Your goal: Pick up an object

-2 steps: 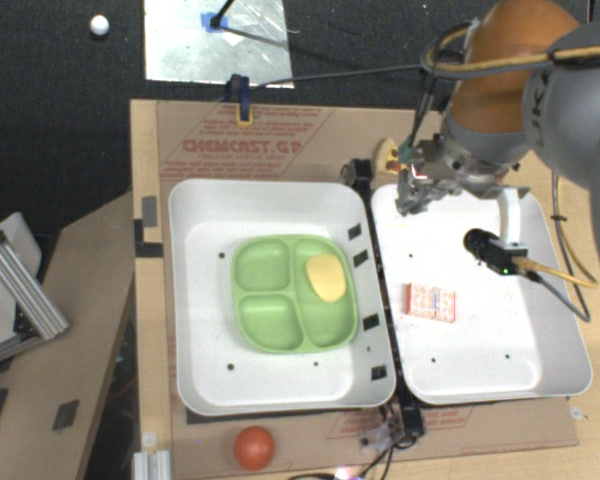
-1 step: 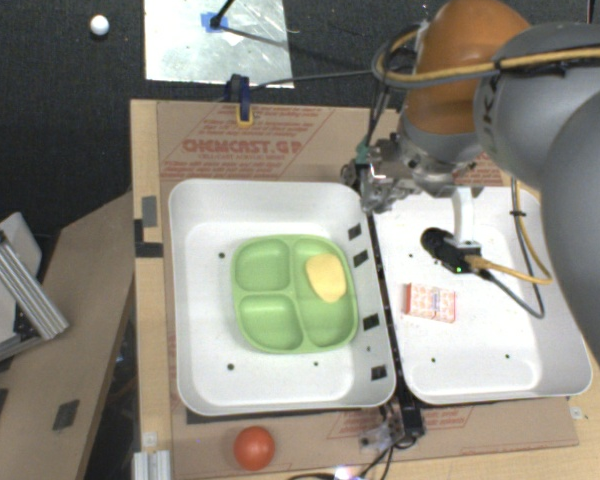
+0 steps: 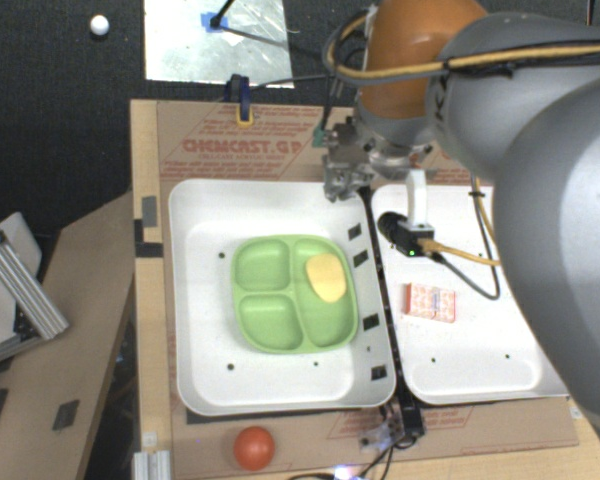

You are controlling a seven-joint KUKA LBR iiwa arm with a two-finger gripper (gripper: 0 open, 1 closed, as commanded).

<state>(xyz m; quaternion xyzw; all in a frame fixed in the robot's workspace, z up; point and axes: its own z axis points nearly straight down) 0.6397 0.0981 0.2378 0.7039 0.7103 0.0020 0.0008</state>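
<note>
Red-orange ball sits nearest, on the cardboard in front of the bins. Pincer hangs over the left bin's back rim; can't tell its state. Closest pick: yellow rounded piece, smooth, long axis front-to-back, in the green divided tray's right compartment, fwd of pincer. Flat pink packet lies in right bin.

A bench topped with brown cardboard sheeting printed in red lettering carries two shallow white bins side by side: the left bin and the right bin. An orange-red ball rests on the cardboard just in front of the left bin.
</note>
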